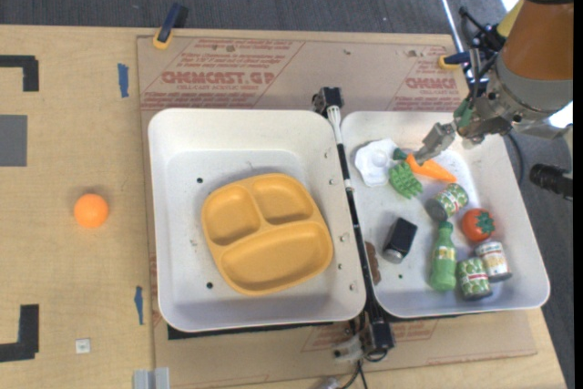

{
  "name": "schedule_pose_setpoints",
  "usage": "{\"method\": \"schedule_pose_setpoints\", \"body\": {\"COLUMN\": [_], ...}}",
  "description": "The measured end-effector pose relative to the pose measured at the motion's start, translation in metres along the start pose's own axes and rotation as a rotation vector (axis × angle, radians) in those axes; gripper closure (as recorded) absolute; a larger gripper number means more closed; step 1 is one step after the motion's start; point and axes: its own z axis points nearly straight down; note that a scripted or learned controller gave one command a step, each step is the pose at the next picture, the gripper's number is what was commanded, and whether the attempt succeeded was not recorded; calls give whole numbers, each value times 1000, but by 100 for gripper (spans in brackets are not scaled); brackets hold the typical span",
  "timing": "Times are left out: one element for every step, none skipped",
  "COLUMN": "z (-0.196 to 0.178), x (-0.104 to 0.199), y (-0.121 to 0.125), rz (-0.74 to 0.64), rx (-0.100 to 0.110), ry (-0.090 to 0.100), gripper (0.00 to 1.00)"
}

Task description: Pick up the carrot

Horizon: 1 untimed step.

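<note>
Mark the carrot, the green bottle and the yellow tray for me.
carrot (430,168), camera view, orange body.
green bottle (443,258), camera view, mid body.
yellow tray (266,232), camera view, central divider ridge.

Gripper (428,147) poised over the carrot (426,167) in the right bin (524,237) (green top leftward). Left bin (173,196) holds a yellow tray (266,232).

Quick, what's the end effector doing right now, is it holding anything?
End effector: low over the right white bin, right at the small orange carrot with green top; open or closed cannot be told, and no grip is visible.
</note>
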Motion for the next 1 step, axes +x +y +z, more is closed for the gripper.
{"method": "schedule_pose_setpoints", "body": {"z": [87], "x": [-22], "y": [38], "rz": [174], "rx": [5], "ry": [2], "gripper": [0]}}
